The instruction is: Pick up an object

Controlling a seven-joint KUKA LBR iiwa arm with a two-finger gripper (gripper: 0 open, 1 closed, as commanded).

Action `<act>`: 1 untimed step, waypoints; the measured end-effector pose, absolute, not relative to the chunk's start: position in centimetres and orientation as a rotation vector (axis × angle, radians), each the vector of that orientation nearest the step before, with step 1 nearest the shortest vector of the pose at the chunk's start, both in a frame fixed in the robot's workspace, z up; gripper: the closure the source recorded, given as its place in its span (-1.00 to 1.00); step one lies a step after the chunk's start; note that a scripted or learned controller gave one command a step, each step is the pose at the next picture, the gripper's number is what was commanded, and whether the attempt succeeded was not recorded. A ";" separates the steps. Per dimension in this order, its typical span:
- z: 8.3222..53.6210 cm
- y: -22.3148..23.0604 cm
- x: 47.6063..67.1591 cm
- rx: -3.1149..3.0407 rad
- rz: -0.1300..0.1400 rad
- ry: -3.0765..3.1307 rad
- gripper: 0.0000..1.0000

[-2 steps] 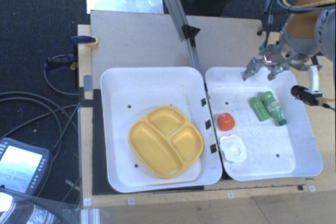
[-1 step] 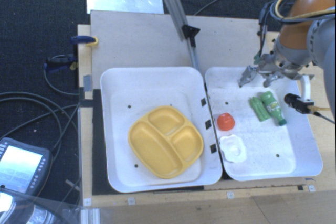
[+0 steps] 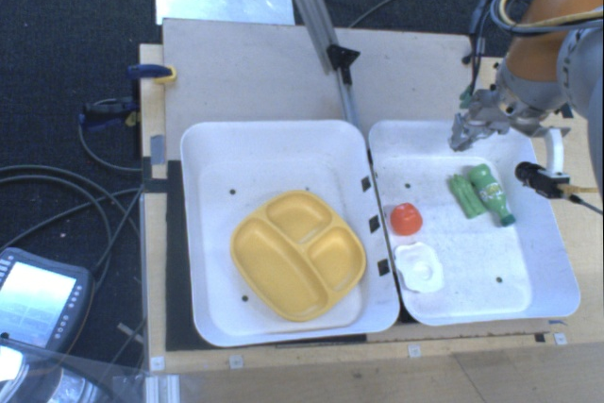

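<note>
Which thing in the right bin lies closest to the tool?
The green bottle, lying just below the tool; the orange ball and white piece sit farther left.

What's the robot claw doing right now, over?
Gripper over right bin's far edge, nothing seen between fingers. Green bottle, green block, red ball lying loose. Nothing blocking them.
</note>
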State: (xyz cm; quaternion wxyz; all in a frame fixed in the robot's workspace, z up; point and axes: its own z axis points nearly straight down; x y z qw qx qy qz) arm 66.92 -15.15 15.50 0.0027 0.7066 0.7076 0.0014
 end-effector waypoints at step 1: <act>20.5 -14.3 66.6 2.207 0.007 2.228 1.00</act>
